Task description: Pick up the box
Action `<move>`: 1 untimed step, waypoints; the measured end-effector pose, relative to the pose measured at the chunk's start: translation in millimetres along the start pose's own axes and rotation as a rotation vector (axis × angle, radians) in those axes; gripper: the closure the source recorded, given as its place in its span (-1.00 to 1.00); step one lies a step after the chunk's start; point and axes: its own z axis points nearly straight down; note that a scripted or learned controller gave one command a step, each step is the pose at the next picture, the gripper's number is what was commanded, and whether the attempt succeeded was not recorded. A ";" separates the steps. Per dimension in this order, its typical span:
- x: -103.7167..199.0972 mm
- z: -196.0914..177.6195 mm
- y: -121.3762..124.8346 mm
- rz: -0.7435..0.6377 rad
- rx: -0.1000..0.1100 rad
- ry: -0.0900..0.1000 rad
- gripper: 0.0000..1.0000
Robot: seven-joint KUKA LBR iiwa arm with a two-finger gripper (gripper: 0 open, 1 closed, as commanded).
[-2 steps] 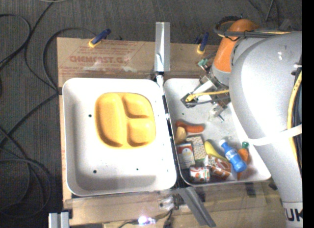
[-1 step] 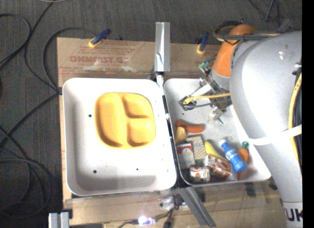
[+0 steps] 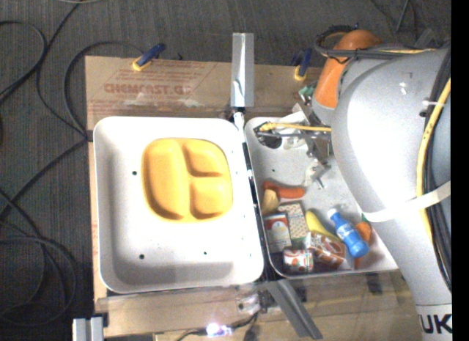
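The box (image 3: 278, 232), small with a red and white face, lies in the lower half of the right bin (image 3: 282, 158) among other items. A second, pale patterned box (image 3: 295, 220) lies right beside it. My gripper (image 3: 317, 158) hangs over the upper middle of the same bin, above and to the right of both boxes and apart from them. The grey arm with its orange band (image 3: 329, 83) covers the bin's right side. I see nothing between the fingers.
Around the boxes lie a red-labelled can (image 3: 297, 260), a banana (image 3: 316, 222), a blue bottle (image 3: 349, 235), an orange carrot-like piece (image 3: 283, 185) and a tan potato-like lump (image 3: 270, 200). The left bin (image 3: 121, 255) holds a yellow divided tray (image 3: 187, 178).
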 end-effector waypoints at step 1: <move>-9.0 2.1 -5.1 0.025 -0.019 0.022 -1.00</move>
